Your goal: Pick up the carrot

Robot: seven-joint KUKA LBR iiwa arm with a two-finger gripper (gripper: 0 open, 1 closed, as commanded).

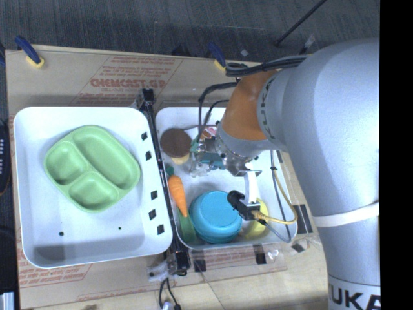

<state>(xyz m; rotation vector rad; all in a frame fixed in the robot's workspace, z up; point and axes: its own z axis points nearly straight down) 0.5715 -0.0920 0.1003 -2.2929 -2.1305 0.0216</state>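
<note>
Since the small orange carrot (177,196) lies free against the inner wall of the right white bin (175,116), beside a round blue bowl (216,217), the gripper (206,156) nearby, whether clenched or released I cannot tell, has yet to grasp it.

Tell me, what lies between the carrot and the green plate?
In the camera view, the bins' adjoining walls with black clips, plus bare white floor, separate the carrot from the green plate.
</note>
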